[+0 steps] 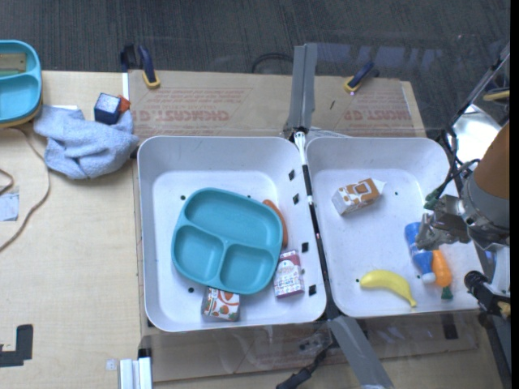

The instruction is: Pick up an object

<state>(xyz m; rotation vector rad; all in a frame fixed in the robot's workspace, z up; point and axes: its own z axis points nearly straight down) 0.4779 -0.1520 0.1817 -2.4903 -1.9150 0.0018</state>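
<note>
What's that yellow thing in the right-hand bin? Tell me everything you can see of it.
It looks like a toy banana, smooth bright yellow, probably plastic, curved, with a darker tip at its right end. It lies flat on the floor of the right bin, near the front wall, touching nothing else; the blue and orange items sit just to its right.

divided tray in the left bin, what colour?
Teal blue, plain; the divided tray shows clearly in the camera view.

Gripper (435, 232) reaches low in from the right
</note>
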